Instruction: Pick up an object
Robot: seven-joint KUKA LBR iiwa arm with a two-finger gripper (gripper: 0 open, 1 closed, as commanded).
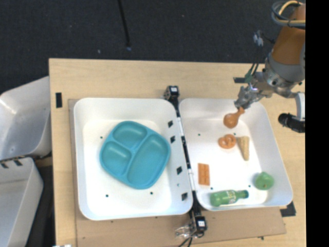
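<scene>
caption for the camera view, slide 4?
Claw meets orange pear-shaped toy in right white bin; blue sectioned plate in left white bin.

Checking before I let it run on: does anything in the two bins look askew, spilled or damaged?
Nothing spilled or broken. The green bottle lies on its side by the right bin's front wall, and the blue divided plate sits turned at an angle in the left bin.

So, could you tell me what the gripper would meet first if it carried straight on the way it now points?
The gripper points down and leftward into the right bin. First in that line looks to be the orange pear-shaped toy, whose stem end lies right at its tip; depth is unclear, so contact is uncertain.
</scene>
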